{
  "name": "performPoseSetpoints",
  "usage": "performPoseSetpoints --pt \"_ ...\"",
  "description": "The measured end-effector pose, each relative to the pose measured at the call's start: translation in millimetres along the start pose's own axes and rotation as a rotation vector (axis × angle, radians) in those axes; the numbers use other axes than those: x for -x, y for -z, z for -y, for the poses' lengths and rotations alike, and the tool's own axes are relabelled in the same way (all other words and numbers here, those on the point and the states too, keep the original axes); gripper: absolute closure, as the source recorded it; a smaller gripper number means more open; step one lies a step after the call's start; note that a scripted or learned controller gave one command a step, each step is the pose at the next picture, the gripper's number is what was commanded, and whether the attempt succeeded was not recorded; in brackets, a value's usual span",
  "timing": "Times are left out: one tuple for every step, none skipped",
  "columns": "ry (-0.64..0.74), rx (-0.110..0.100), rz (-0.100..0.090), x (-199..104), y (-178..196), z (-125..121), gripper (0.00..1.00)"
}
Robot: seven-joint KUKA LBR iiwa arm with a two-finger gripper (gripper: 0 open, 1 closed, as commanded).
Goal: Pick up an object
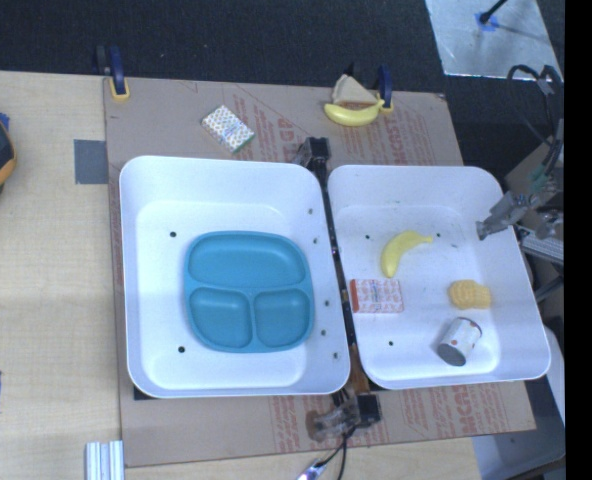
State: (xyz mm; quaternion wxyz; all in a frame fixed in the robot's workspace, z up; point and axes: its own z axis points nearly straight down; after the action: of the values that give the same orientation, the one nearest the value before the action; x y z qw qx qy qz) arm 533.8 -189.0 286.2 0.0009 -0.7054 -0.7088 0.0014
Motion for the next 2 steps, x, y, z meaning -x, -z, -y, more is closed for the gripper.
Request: performPoseSetpoints --pt "0.001 -0.002 0.0 -70 -120 24 0.0" --pt "0.001 0.004 0.001 -86 -190 -12 0.0"
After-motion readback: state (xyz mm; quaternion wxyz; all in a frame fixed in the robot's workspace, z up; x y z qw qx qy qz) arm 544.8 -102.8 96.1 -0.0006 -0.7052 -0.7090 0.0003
